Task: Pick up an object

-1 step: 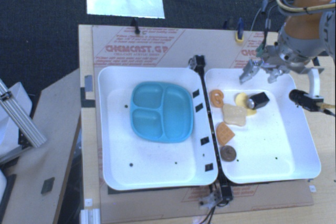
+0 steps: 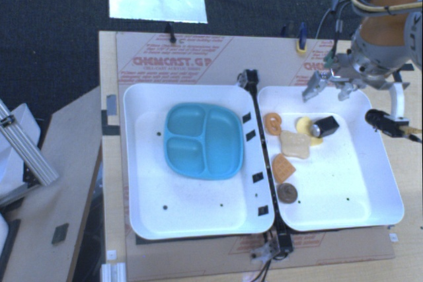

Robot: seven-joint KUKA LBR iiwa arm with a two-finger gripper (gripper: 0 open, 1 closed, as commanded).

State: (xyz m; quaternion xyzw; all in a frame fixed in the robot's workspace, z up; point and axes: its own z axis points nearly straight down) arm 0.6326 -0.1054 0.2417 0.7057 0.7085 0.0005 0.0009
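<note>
Clustered near the right bin's [image 2: 370, 162] left wall: an orange ring [image 2: 272, 121], a yellow piece [image 2: 303, 125] touching a black-and-silver block [image 2: 323, 127], a cream slab [image 2: 295, 144], an orange cracker [image 2: 283, 168], a brown disc [image 2: 287, 192]. Above that bin's far edge, poised with fingers spread, gripping nothing: the hand [image 2: 328, 89]. In the left bin [image 2: 145, 208], centred: a blue divided plate [image 2: 202, 141].

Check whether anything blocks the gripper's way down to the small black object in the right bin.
Nothing visible does. The gripper hangs open above the far part of the right bin, with nothing between its fingers. The black object lies nearer the camera, beside a yellow piece, with nothing on top of it.
</note>
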